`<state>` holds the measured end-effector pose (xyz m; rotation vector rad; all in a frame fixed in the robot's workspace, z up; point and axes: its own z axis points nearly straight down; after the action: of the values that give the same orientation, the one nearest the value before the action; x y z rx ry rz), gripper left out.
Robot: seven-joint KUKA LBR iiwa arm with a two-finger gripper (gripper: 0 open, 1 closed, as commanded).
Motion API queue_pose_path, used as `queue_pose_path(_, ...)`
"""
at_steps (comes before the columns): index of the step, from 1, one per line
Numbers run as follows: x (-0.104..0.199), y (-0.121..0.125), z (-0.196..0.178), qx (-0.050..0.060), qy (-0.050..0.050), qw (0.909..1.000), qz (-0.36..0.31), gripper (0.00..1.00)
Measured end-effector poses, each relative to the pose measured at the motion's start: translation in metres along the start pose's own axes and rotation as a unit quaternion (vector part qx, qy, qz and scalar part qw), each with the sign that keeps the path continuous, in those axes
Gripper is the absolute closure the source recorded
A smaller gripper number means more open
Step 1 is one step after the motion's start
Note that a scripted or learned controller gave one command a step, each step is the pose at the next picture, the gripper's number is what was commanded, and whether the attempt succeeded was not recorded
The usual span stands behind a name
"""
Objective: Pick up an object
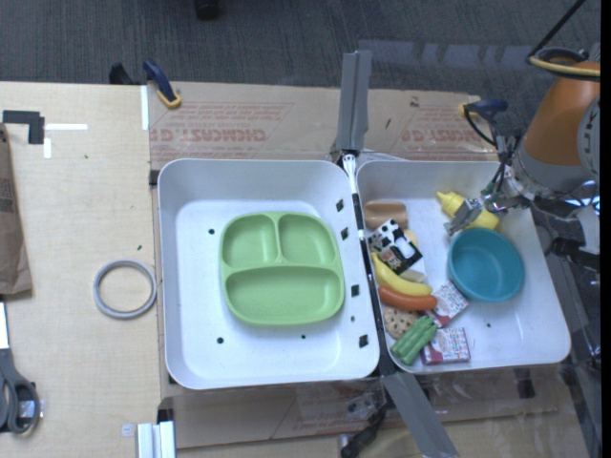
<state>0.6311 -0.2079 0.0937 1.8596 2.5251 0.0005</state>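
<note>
Camera view showing cardboard (pixel 229 122) w/ mirrored "OHMCAS" print; gripper (pixel 470 214) touching yellow toy (pixel 458 204), jaw state: can't tell.

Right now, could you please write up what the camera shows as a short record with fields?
left bin: holds a green divided plate, lying flat
right bin: holds a blue bowl, a banana, a yellow toy and other small items
arm: reaches in from the view's right, orange band above the wrist
claw: low over the right bin's far side, at the yellow toy
claw state: cannot tell
outside bins: roll of tape on the bench, left
</note>
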Motion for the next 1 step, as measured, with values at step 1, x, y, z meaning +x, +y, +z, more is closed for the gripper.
queue_pose_path(1,-0.0003,0.0004,-0.0096,0.0,-0.001,1.0,-0.001,1.0)
